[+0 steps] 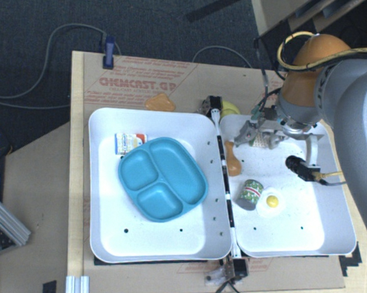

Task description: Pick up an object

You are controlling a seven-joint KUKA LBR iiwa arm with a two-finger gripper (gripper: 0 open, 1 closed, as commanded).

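Two shallow white plastic bins are sitting side by side on the bench: the left bin [99, 187] and the right bin [328, 228]. The left one is holding two things: one light blue plastic plate with three compartments [162, 179] and one small white carton with red and blue print [128, 142]. The right one is showing three loose things: one small can with a green and white label [251, 192], one toy fried egg with a yellow yolk [270, 202] and one orange-brown oblong piece [232, 162] lying against the inner wall. One grey robot arm with an orange band [314, 64] is reaching over the right bin.
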